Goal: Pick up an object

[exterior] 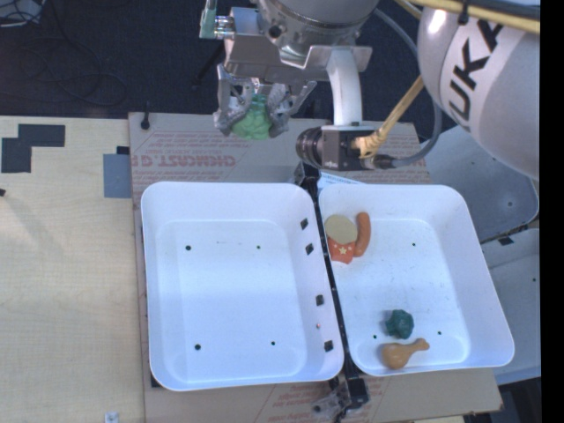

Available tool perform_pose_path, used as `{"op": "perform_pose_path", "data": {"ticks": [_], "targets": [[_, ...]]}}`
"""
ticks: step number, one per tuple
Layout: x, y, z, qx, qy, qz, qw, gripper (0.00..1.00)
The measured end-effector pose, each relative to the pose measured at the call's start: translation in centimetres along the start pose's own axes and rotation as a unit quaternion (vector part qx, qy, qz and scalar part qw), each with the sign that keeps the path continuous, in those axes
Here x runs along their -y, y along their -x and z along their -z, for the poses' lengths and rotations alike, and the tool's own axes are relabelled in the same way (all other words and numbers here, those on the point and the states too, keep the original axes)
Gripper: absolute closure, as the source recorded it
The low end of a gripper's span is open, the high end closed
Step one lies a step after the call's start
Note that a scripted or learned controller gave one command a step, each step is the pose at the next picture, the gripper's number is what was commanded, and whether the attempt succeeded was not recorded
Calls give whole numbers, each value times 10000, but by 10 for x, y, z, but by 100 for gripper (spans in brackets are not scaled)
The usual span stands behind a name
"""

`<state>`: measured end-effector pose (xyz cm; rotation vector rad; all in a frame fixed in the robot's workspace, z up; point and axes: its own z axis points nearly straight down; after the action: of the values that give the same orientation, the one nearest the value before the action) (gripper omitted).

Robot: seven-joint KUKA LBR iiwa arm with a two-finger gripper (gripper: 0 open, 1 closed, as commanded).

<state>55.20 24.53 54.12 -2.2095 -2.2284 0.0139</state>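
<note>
Gripper (253, 113), raised at twelve o'clock beyond the left bin (167, 210), is clenched on a light green object (254, 122) lodged between its fingers, though the object's exact form appears indistinct.

Two white bins (159, 236), cardboard sheet (185, 159), beige bench (62, 280)

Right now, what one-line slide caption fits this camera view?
Gripper raised above the bins, green object between its fingers; three items remain in right bin.
</note>
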Motion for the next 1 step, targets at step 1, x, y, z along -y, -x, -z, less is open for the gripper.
{"op": "perform_pose_path", "data": {"ticks": [1], "targets": [[0,-1,9,10,-27,36,10000,100]]}}
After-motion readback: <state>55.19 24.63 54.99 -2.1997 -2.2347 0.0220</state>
